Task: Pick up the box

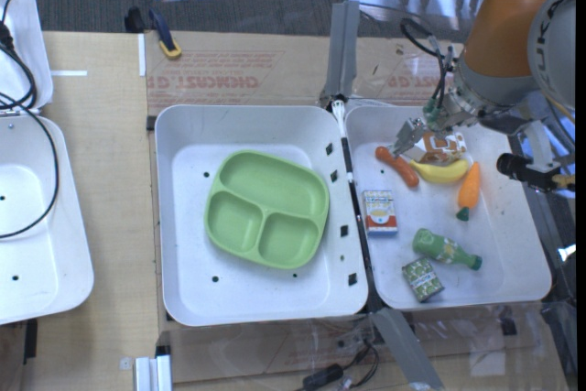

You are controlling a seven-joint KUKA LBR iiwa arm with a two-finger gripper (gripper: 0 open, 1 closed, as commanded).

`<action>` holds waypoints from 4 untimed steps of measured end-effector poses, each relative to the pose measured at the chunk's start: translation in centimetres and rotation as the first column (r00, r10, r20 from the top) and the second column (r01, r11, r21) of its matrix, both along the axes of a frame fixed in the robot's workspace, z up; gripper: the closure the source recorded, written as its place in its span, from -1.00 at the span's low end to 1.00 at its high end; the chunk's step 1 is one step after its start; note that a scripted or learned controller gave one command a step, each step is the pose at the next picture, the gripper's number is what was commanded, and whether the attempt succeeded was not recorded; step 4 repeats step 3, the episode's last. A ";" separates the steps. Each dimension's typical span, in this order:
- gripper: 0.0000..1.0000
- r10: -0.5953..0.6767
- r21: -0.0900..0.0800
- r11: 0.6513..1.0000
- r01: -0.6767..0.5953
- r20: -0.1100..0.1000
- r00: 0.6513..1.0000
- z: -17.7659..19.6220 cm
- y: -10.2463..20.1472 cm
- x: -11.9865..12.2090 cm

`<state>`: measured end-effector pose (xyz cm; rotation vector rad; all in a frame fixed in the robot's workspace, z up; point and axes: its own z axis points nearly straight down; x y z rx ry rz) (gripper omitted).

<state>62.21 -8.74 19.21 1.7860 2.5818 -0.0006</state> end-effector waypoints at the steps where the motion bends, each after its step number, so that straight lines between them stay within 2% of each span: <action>1: -1.00 0.188 0.002 0.982 -0.188 -0.003 0.982 -8.6 -2.0 -7.3; 2: -1.00 0.190 -0.001 0.982 -0.190 0.000 0.982 -2.1 -8.5 -5.0; 3: -1.00 0.252 0.000 0.968 -0.252 0.000 0.968 -1.8 -6.4 -4.1; 4: -1.00 0.252 0.000 0.968 -0.252 0.000 0.968 -1.8 -6.4 -4.1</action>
